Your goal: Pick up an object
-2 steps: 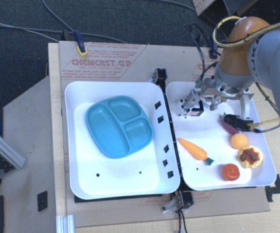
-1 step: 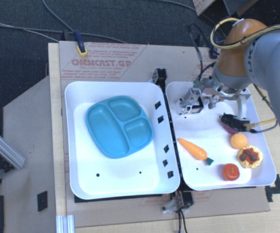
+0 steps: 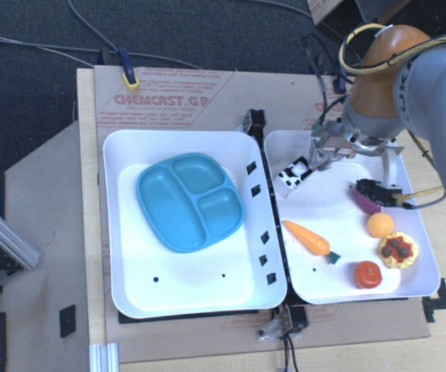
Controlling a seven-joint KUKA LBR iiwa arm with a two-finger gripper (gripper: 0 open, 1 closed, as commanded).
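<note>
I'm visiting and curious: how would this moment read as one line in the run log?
arm: over right bin | end effector: beside black-and-white toy | carrot, orange ball, tomato: lying loose | left bin: blue divided plate

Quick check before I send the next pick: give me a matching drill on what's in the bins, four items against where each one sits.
Items:
1. blue divided plate
2. carrot
3. tomato
4. black-and-white toy

Places:
A. right bin, near front edge
B. left bin, middle
C. right bin, back left, beside the gripper
D. right bin, left of centre, lying aslant

Pairs: 1-B, 2-D, 3-A, 4-C
</note>
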